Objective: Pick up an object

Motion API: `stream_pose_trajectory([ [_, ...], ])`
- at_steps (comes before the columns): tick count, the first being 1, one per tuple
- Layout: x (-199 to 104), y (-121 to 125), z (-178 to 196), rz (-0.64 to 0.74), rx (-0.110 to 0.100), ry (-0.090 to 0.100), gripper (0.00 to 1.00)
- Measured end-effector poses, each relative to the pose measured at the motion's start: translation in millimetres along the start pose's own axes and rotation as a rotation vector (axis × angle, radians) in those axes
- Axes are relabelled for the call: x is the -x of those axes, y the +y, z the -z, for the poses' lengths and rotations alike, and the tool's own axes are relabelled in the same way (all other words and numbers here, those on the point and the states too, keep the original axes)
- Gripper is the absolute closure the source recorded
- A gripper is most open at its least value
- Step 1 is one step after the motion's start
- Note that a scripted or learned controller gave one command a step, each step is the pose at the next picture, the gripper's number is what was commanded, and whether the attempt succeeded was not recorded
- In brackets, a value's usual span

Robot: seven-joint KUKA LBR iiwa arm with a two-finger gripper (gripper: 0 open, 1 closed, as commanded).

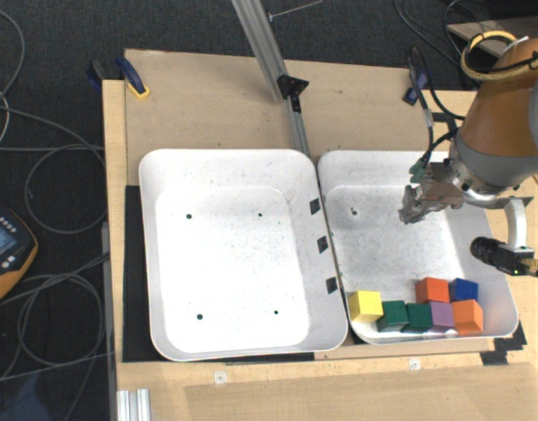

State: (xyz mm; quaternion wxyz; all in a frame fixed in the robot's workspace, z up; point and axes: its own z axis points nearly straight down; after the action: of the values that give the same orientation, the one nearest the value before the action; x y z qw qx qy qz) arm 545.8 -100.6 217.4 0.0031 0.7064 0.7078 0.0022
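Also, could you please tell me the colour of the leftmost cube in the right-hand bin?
Yellow: the small yellow cube, clearest in the camera view.

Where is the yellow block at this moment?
The yellow block lies in the right bin, near its front edge. It is the leftmost of the row of blocks, with a green block just to its right.

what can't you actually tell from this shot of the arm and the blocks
- Gripper, camera view: small and dark against the right bin; whether it carries anything can't be read.
- Purple block: partly covered by the orange blocks around it; its full shape is hidden.
- Green blocks: packed tight; whether there are two or more is unclear.
- Arm: its upper part is cut off by the right edge.
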Motion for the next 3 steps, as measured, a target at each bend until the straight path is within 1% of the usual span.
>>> stream_pose_trajectory([
  [1,-47.2,11.8,10.7,0.004,-0.004,0.003,1.00],
  [2,-98.1,37.1,24.1,0.006,-0.003,0.003,1.00],
  [3,-149.2,63.1,14.8,0.004,-0.006,0.003,1.00],
])
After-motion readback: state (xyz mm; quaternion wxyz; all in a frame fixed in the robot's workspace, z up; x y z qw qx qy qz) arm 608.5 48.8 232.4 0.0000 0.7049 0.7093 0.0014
